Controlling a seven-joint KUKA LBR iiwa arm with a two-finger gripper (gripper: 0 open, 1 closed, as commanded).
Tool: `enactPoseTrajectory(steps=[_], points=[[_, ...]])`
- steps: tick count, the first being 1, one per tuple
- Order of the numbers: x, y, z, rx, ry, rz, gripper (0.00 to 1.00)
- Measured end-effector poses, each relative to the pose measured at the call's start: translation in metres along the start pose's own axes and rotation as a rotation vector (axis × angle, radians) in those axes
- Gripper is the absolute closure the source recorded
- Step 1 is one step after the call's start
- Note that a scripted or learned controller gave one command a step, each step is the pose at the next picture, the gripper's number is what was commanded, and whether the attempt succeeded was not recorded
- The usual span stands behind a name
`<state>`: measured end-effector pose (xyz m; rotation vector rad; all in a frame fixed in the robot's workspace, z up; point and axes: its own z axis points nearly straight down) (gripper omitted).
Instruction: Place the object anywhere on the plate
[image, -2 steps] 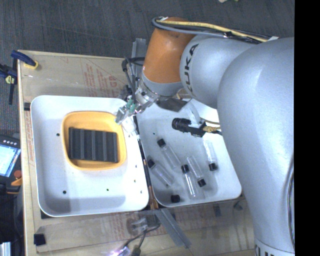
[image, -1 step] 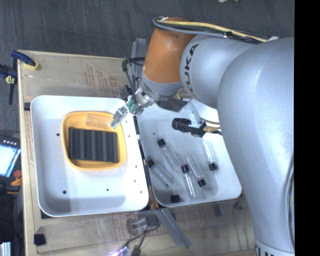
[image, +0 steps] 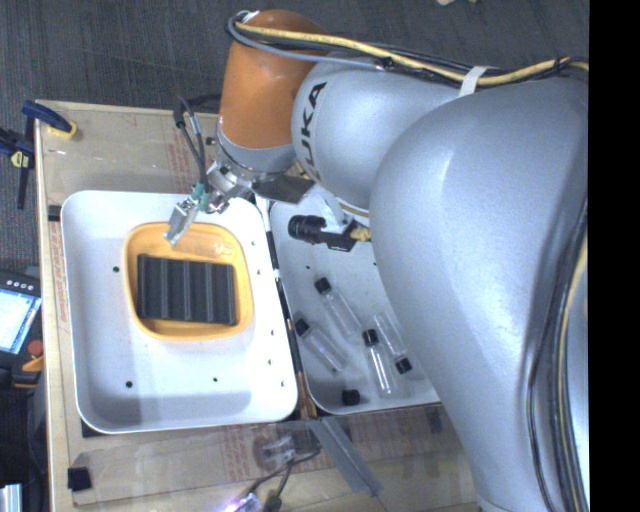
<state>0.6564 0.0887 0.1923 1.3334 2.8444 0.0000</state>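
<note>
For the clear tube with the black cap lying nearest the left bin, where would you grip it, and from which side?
Grip the tube at the middle of its clear body, coming straight down from above with the jaws set across its length. It lies flat on the right bin's floor, slanting away from its black cap, with bare floor on both long sides.

Yellow plate lying flat in left bin.

Orange plate with dark ribbed centre, white bins.
</note>
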Motion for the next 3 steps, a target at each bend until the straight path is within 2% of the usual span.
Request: enactPoseTrajectory(steps=[1,2,3], points=[[0.027,-0.060,0.001,0.003,0.001,0.009,0.00],[0.017,0.003,-0.011,0.002,-0.001,0.029,0.00],[0.006,-0.066,0.001,0.004,0.002,0.141,0.00]])
